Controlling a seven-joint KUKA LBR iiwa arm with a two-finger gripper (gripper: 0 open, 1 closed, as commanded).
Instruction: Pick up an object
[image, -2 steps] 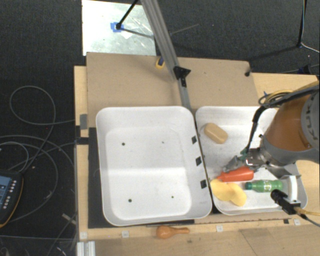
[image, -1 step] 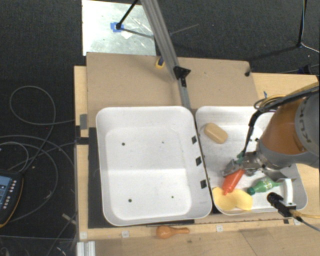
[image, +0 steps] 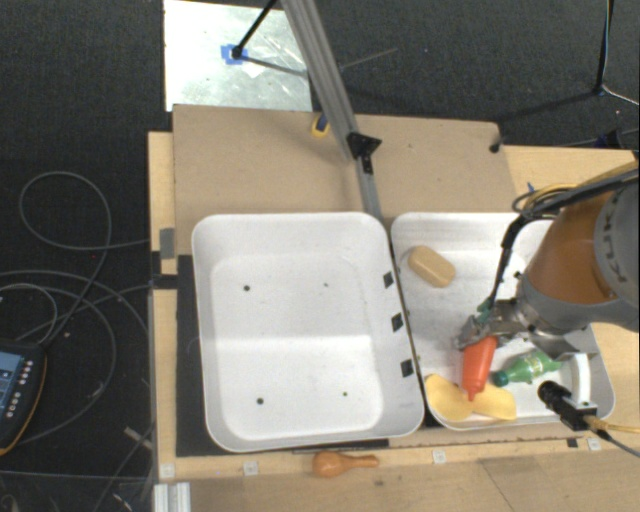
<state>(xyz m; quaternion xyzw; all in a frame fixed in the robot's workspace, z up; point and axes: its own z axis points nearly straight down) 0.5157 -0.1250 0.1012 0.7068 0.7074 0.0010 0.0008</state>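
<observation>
The right bin (image: 450, 235) holds several objects. A tan, bread-like block (image: 432, 266) lies near its back left. An orange carrot-shaped piece (image: 478, 366) lies near the front, with a yellow piece (image: 455, 398) below it and a green piece (image: 524, 370) to its right. My gripper (image: 481, 330) reaches in from the right and sits low over the upper end of the orange piece, touching or nearly touching it. The wrist hides how the gripper meets the piece.
The left bin (image: 290, 330) stands beside the right one, with black clips (image: 396, 322) along the shared rim. A small orange-brown pear-shaped item (image: 344, 462) lies on the bench in front of the bins. A grey pole (image: 335, 95) slants across the back.
</observation>
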